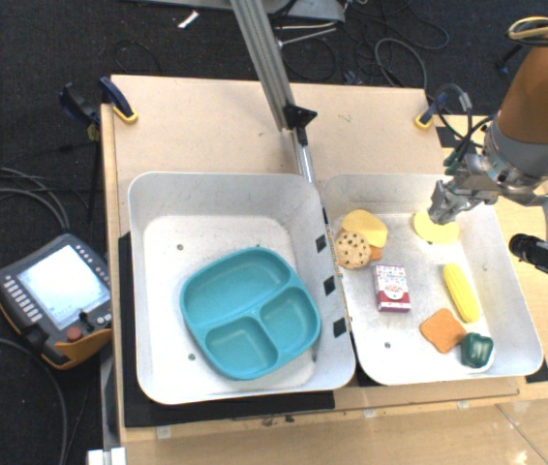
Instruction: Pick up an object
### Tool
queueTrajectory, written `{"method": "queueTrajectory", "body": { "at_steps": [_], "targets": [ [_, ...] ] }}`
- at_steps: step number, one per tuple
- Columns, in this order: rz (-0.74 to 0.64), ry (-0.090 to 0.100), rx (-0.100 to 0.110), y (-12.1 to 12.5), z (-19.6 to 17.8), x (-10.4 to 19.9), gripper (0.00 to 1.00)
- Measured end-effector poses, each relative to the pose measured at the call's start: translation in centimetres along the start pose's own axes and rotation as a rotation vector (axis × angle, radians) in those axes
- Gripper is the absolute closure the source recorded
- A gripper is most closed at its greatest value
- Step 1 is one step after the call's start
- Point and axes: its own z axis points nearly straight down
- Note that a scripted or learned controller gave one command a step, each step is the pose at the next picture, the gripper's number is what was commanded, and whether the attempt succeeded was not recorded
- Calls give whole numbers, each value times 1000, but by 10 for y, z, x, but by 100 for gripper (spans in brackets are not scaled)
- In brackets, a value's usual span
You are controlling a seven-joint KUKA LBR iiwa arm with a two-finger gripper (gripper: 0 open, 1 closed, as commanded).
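My gripper hangs over the back of the right bin, right above a pale yellow flat piece that it partly covers. Other objects lie in that bin: a chocolate-chip cookie against a yellow round piece, a small red and white box, a yellow corn cob, an orange slab and a dark green pepper. I see nothing lifted off the bin floor.
The left bin holds a teal divided tray. A slanted metal pole crosses the back of the bench down to the divide between the bins. A teach pendant lies on the floor at left.
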Motion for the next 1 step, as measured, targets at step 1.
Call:
{"method": "queueTrajectory", "body": {
  "at_steps": [1],
  "targets": [
    [0,0,0,2,-54,0,100]
  ]
}}
